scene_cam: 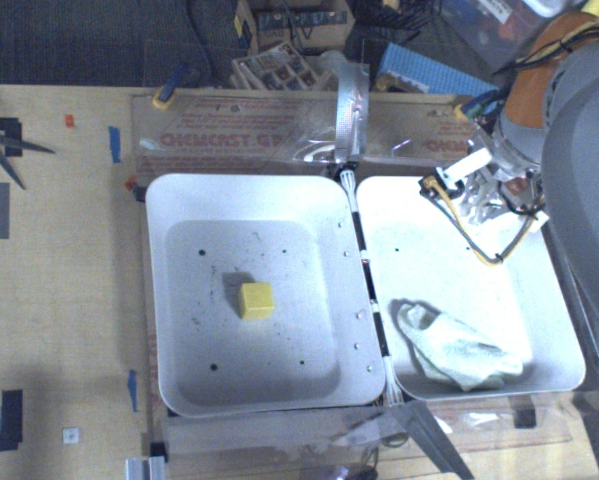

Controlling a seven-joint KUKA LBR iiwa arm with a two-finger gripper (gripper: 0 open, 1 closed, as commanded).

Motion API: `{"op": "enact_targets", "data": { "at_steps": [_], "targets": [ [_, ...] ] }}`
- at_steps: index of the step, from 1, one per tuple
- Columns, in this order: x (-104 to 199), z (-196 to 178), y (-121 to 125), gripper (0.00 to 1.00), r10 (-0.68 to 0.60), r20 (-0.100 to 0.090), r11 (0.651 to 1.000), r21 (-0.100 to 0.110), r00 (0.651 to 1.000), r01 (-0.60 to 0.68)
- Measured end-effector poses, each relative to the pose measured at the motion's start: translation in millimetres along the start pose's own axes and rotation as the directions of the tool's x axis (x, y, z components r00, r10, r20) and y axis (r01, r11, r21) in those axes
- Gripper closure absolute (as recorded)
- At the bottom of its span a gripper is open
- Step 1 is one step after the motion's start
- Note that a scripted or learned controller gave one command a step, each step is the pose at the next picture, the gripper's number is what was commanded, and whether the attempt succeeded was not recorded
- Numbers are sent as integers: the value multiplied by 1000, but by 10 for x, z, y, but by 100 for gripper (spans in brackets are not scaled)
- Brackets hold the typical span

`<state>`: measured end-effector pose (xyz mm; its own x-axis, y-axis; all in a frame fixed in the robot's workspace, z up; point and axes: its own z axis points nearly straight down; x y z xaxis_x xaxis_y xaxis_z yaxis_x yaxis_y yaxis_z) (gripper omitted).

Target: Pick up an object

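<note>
A small yellow block (257, 300) lies near the middle of the left bin (179, 208). A crumpled white cloth (459, 351) rests at the front of the right bin (399, 203). My gripper (476, 203) hangs above the back right part of the right bin, below the orange wrist band, with yellow and black cable looping beside it. It is well apart from both the cloth and the block, and nothing shows held under it.
A clear plastic sheet and a cardboard strip (239, 133) run behind the bins. Clutter of boxes and cables (299, 28) sits beyond the bench. The grey arm body (584, 168) fills the right side. A metal divider (351, 118) stands between the bins at the back.
</note>
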<state>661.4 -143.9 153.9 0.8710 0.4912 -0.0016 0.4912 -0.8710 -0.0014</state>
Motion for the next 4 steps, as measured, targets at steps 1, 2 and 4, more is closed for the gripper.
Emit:
{"op": "enact_targets", "data": {
  "at_steps": [1,2,4],
  "targets": [
    [-152,-1340,-33,100,-22,0,1000,-1,1000,22],
    [-615,-700,94,100,154,3,988,2,988,-154],
    [-656,-234,513,100,293,1,956,0,956,-293]
  ]
}}
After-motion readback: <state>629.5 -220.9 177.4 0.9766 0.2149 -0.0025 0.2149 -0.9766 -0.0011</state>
